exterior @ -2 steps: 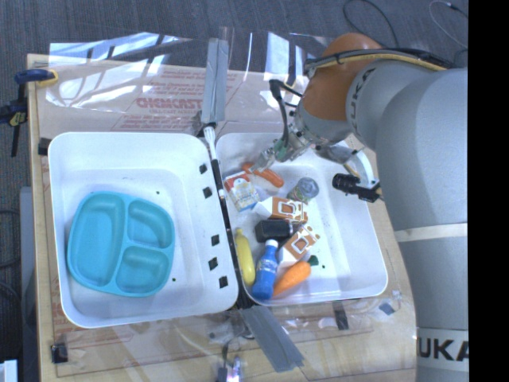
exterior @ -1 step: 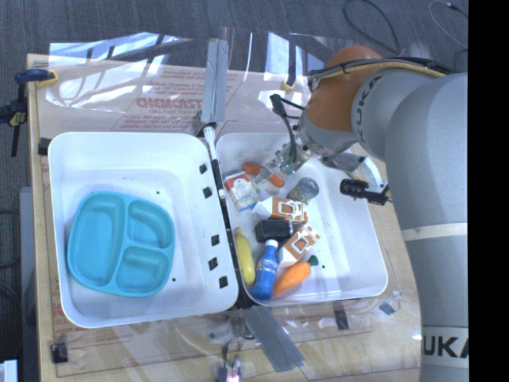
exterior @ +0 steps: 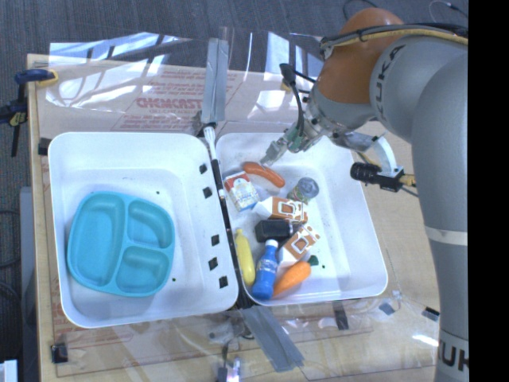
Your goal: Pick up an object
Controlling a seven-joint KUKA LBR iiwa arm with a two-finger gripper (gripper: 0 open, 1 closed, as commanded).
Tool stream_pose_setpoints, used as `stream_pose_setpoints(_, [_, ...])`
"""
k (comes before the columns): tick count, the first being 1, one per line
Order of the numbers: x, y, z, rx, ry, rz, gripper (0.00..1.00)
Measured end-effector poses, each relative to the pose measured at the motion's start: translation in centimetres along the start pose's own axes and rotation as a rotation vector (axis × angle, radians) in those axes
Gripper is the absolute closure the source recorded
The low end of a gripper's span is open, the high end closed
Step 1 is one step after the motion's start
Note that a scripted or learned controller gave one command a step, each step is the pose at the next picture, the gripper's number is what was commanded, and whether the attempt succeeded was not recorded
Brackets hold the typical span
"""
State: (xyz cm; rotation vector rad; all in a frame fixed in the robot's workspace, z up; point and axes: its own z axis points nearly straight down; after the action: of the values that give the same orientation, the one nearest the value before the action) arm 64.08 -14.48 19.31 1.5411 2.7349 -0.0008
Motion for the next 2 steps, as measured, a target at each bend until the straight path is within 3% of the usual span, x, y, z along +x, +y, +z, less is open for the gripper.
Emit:
stream_pose_setpoints(1, [0.0,0.0,0.1,0.001,0.001,0.001,0.0])
stream_pose_setpoints(2, [2.0,-4.4,-4.2,0.002,0.003,-0.296,0.0])
